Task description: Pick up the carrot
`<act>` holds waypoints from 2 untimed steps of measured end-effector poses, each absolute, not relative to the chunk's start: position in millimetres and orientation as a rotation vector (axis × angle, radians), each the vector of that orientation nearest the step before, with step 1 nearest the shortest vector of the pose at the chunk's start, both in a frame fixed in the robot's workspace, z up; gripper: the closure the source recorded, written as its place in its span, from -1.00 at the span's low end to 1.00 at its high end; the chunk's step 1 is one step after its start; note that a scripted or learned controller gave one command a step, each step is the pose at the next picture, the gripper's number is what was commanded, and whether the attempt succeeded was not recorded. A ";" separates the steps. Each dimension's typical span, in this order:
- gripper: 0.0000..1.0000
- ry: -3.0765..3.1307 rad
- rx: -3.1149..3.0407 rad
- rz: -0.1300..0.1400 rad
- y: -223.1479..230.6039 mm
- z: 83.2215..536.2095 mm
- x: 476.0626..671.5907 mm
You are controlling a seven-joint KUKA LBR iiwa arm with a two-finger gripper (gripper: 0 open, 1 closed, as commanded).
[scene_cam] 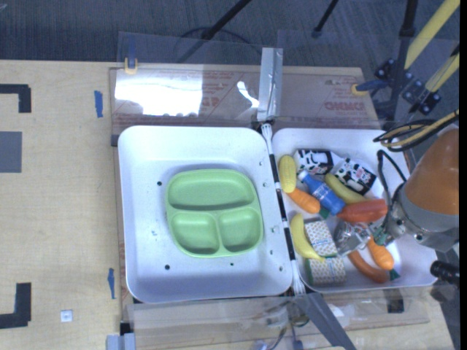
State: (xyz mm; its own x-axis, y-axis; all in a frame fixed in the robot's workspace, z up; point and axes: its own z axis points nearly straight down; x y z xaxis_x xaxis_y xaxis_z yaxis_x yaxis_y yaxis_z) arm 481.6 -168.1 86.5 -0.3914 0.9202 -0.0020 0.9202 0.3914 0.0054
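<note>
The small orange carrot with a green top lies near the front right corner of the right shallow white bin, just beside a longer orange vegetable; the metal two-finger gripper sits low among the toys, just left of the carrot; whether its fingers are open or closed cannot be told. The left shallow white bin holds a green three-compartment plastic tray; both bins rest on the light wooden tabletop.

A robotics lab: tripod legs on grey carpet, taped wooden bench, white bins.
</note>
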 end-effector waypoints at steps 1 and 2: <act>1.00 2.608 1.730 0.008 -169.4 97.8 483.2; 1.00 2.585 1.782 0.001 -109.1 209.0 535.4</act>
State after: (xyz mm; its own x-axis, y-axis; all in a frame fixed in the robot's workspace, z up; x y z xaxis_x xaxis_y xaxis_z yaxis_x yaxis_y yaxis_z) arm 535.4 -109.1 209.0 -0.3561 0.9345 -0.0011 0.9345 0.3561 0.0016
